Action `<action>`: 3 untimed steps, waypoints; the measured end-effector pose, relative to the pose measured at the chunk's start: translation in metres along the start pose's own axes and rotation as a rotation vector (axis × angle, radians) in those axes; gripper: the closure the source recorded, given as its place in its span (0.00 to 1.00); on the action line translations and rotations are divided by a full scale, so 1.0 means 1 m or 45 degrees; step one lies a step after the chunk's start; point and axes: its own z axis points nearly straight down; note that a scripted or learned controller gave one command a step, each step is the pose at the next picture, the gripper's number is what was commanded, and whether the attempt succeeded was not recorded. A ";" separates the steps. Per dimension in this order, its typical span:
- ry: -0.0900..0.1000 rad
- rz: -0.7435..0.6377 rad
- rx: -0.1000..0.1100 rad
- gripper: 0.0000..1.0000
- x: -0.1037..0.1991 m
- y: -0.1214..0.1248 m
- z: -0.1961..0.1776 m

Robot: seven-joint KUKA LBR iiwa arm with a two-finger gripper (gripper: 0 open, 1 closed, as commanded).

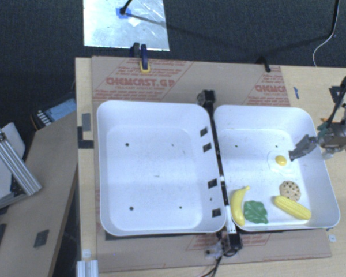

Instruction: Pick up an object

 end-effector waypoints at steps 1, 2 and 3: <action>0.001 -0.010 -0.014 0.00 0.063 -0.014 -0.089; 0.000 -0.008 -0.013 0.00 0.111 -0.014 -0.166; 0.002 -0.007 -0.012 0.00 0.146 -0.014 -0.235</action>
